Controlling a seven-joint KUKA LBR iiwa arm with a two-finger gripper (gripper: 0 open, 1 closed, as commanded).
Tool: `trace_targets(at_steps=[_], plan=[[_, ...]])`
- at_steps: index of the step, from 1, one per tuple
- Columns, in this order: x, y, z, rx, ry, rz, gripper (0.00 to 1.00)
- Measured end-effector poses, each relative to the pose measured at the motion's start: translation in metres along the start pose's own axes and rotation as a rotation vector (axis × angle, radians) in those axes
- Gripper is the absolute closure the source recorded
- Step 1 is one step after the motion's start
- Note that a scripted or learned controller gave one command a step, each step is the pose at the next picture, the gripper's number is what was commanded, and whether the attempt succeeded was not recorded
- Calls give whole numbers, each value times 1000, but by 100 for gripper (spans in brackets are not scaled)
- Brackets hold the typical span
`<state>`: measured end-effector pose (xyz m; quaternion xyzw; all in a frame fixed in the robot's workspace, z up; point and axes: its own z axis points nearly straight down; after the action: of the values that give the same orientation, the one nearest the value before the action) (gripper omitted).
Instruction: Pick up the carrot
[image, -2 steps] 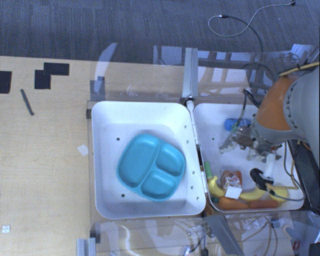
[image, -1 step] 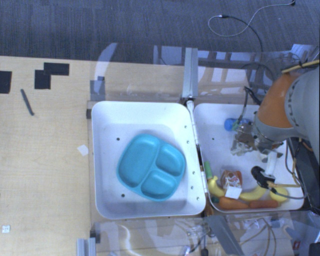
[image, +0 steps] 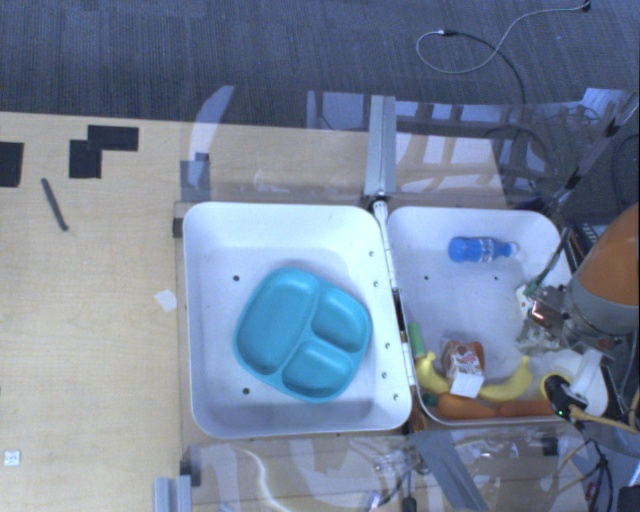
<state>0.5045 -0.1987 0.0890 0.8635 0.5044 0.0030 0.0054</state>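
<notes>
- Carrot (image: 478, 407) lies along the right bin's (image: 440, 232) near wall, under a banana (image: 510, 381); likely light, stiff and smooth, best pinched across its exposed middle.
- Gripper (image: 540, 318) hovers just beyond; grip state unclear.
- Blue bottle (image: 478, 249) rests farther back.

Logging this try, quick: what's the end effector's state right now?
End effector: cannot be told; it sits at the right bin's right edge, apart from the carrot.

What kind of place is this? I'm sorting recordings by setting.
Probably a robotics lab test bench: two white bins side by side on a wooden bench, a robot arm reaching in, loose cables, and toy-like items such as a carrot.
</notes>
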Motion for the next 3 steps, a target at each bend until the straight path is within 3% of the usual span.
trace_targets(at_steps=[1,2,3], plan=[[51,-15,0,-4,2,737,100],[53,-43,-1,-6,6,850,100],[85,-63,-2,-7,3,854,100]])
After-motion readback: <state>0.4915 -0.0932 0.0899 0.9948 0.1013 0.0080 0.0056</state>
